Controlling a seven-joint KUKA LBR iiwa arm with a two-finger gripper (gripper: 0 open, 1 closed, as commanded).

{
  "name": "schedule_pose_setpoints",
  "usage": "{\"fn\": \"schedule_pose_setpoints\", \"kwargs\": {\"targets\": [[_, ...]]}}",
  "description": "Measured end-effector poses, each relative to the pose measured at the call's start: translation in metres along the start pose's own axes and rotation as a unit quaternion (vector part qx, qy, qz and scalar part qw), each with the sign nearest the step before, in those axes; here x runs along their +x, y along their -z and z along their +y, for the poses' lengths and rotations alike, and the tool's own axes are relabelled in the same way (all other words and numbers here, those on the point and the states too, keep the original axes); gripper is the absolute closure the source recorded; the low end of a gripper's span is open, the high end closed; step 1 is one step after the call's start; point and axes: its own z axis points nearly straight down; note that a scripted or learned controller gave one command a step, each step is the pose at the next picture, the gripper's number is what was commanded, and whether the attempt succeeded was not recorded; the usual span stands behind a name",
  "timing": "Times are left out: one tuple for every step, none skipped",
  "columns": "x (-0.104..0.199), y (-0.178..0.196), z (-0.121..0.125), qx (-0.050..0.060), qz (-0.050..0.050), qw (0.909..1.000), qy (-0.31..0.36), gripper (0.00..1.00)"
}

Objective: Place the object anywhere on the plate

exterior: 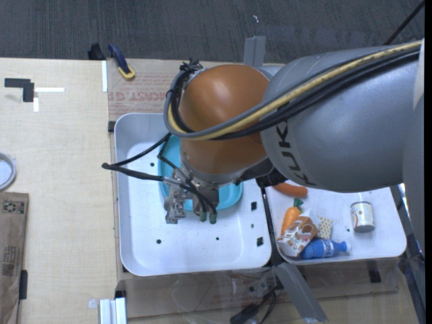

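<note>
Blue plate [233,196] lies under the claw [192,211]; whether the claw grips anything, I cannot tell.

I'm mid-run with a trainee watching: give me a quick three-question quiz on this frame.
1. True or false: the gripper hangs over the left white bin, at the lower edge of the light blue plate.
2. Which bin holds the orange toy carrot, the blue plastic bottle and the small white can? A) left B) right
3. Fill in: the yellow-handled clamp lies on the brown cardboard sheet ______ the left bin in the view.

Key: 1 true; 2 B; 3 above.
</note>
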Motion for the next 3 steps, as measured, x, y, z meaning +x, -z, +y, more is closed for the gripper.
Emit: {"fn": "schedule_pose_setpoints", "kwargs": {"targets": [[0.001, -0.033, 0.000, 0.000, 0.001, 0.9908, 0.135, 1.00], [-0.061, -0.001, 0.005, -0.001, -0.002, 0.9947, 0.103, 1.00], [-0.006, -0.011, -0.008, 0.000, 0.000, 0.9921, 0.125, 1.00]]}}
